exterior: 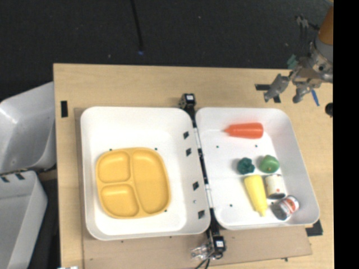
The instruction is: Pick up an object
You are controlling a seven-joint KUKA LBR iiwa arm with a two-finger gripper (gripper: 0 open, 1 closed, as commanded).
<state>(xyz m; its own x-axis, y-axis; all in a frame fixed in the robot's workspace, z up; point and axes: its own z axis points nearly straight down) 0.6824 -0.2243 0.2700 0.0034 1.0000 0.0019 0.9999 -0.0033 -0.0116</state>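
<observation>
White bins sit side by side on the wooden bench (168, 83). Left bin (90, 167) has a yellow divided plate (133, 181) lying flat in it. Right bin (224, 167) holds all the small stuff: an orange carrot (244, 130) near the back, a yellow corn-shaped piece (256, 194), a green ball-ish thing (269, 163), a dark teal lump (244, 165), plus two little cans (282, 207) toward the front corner. Gripper (287, 95) hangs off past the right bin's back corner, fingers spread, nothing between them.

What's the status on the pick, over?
Gripper open, above the bench beyond the right bin, holding nothing. Carrot nearest, lying alone. Nothing in the way.
</observation>
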